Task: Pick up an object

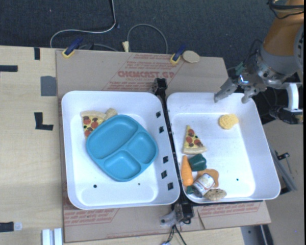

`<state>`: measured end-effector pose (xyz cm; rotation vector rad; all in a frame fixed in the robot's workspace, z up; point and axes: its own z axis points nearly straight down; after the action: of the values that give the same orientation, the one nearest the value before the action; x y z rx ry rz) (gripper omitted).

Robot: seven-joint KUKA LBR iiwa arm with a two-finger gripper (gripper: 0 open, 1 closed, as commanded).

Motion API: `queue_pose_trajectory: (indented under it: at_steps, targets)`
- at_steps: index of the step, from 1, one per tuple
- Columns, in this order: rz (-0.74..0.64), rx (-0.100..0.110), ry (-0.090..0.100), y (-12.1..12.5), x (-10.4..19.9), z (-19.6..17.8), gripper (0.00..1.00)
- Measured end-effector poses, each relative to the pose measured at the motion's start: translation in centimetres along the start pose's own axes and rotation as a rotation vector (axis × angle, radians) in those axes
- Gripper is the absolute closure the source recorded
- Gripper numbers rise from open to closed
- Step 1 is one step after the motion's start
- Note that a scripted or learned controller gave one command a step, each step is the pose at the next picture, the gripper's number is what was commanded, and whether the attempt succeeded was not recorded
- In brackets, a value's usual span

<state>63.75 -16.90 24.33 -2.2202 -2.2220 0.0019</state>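
Jaws [231, 94] hang spread and hold nothing above the far rim of the right bin [255, 152]. A round yellow cookie [228, 121] lies just below them on the bin floor. Nearer the divider sit a pizza slice [193, 140], an orange carrot [186, 171], a green block [197, 162] and a small can [203, 181]. The left bin [74, 137] carries a blue divided plate [122, 147] over another pizza slice [93, 121]

I've got the gripper [231, 93] spread open over the right white bin's [255, 152] back edge, empty, with a round yellow cookie [228, 121] nearby.
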Motion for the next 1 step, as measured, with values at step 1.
queue_pose_trajectory:
  at_steps: [1]
  targets:
    - [-0.005, 0.006, 0.003, 1.33, 5.63, 8.01, 0.00]
